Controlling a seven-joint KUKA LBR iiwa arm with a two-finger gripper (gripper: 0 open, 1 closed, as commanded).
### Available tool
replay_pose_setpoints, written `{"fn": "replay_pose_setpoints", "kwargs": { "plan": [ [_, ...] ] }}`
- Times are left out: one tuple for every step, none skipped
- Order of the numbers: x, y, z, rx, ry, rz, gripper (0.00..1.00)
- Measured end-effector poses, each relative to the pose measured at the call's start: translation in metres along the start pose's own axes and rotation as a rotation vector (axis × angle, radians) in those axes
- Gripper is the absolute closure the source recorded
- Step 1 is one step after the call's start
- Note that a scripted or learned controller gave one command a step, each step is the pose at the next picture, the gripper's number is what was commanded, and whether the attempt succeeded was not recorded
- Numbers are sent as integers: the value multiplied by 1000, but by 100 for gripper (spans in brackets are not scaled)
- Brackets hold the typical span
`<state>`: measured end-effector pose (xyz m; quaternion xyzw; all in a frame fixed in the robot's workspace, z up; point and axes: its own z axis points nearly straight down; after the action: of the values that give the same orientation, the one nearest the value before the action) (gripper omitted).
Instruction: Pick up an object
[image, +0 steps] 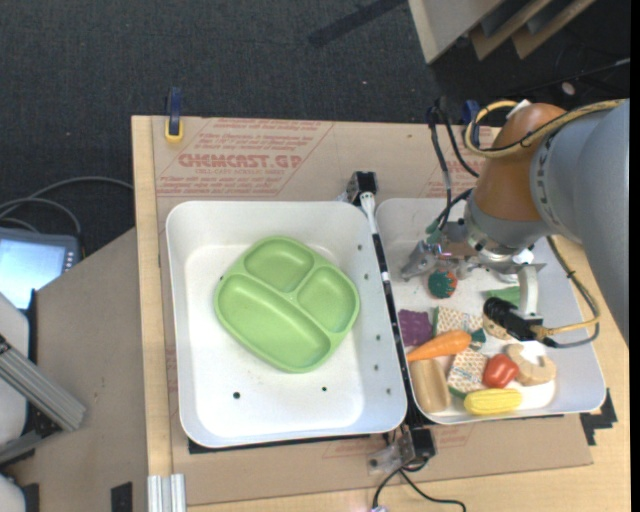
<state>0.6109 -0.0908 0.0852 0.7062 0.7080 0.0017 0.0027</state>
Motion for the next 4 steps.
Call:
{"fn": "replay_pose_setpoints", "kwargs": {
  "plan": [
    [-34,-20,0,10,1,6,0],
    [-32,-18,-10,6,2,3,100],
    [-32,-18,-9,7,2,4,0],
    [-13,59,1,-1,0,-2,0]
  ]
}}
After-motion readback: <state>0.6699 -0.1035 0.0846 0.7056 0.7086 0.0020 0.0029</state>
